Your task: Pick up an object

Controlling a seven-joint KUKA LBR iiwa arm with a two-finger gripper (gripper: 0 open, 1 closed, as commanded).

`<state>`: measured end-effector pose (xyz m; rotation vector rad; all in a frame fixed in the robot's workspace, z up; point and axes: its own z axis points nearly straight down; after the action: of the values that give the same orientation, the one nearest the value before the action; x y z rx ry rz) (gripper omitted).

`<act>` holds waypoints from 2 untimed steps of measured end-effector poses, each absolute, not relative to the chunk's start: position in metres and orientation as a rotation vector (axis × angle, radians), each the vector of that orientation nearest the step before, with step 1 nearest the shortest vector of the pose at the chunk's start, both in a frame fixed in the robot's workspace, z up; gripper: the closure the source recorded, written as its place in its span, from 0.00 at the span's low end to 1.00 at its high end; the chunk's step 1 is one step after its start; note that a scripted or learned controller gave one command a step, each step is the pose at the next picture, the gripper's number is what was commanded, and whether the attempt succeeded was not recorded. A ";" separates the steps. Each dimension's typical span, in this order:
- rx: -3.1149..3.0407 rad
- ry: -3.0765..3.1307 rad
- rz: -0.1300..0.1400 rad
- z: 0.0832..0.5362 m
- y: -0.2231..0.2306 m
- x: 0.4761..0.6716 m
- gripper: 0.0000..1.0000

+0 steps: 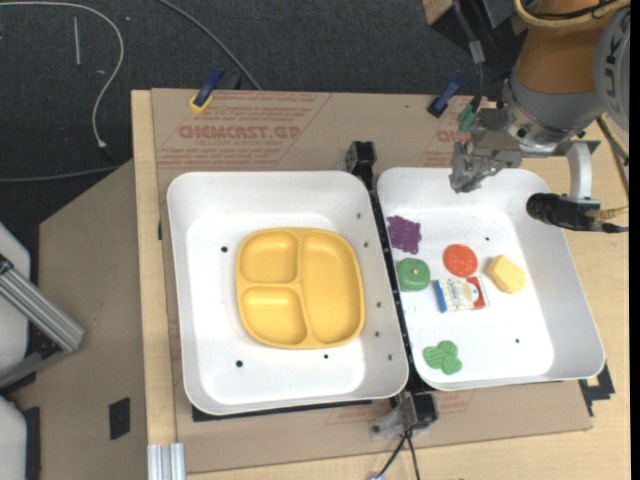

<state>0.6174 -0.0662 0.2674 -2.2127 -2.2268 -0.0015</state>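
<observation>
In the camera view, the gripper was seen hanging over the far edge of the right bin, at the end of the grey and orange arm. Nothing was seen between the jaws; whether they stood open or closed could not be told.

The candidate objects lay nearer the camera in that bin: a purple piece, a green round piece, an orange disc, a yellow block, a small red, white and blue packet and a green lumpy piece.

The left bin held a yellow divided plate.

The step in hand was judged to be the approach. A move toward one object and a descent over it would be called for next.

On the cardboard over the worktop, red print reading roughly "CHEMCAST GP" could be made out.
</observation>
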 end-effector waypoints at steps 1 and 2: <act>-2.213 -2.225 0.000 0.266 -0.013 0.605 1.00; -2.213 -2.224 0.001 0.254 0.030 0.604 1.00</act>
<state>0.6041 0.0299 0.2538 -2.2128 -2.2239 0.0012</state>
